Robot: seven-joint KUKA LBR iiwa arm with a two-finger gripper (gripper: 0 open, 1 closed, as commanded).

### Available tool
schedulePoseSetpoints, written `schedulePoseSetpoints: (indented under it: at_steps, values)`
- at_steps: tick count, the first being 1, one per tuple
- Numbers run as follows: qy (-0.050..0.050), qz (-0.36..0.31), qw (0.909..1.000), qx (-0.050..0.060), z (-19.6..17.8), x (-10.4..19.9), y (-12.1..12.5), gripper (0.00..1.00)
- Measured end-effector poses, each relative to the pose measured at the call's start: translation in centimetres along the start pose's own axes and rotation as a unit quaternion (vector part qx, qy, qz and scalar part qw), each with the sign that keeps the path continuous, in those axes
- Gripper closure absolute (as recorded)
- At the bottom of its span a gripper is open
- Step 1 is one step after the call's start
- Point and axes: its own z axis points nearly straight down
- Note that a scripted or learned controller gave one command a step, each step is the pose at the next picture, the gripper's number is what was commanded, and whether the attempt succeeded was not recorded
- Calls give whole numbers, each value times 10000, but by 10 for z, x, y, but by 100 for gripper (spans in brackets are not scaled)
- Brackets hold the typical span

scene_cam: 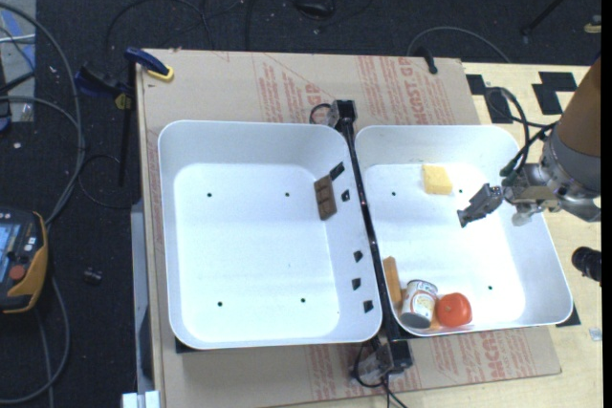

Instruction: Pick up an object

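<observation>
The right bin (535, 234) holds several objects. A yellow sponge block (437, 179) lies near its back wall. At the front left corner a small labelled can (418, 301) sits beside a red ball-like fruit (454, 309), with an orange stick (391, 279) along the left wall. A brown chocolate-like bar (327, 197) leans on the right wall of the left bin (191, 205). My gripper (476, 205) hangs over the middle of the right bin, right of and slightly nearer than the sponge, apart from every object, with nothing seen in it.
The grey arm with its orange band (579, 143) comes in over the right bin's right rim. A black divider strip (363, 234) runs between the bins. Cables and a blue-yellow clamp (148, 64) lie beyond the cardboard base.
</observation>
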Motion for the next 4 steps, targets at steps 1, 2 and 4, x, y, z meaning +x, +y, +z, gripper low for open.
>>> schedulePoseSetpoints:
  at_steps: [1, 2, 4]
  values:
    - [-5, -4, 10000, -29, -3, 0, 1, 0]
    - [-1, 0, 10000, -8, 45, -9, 1, 0]
    - [2, -3, 10000, -8, 141, -16, -8, 0]
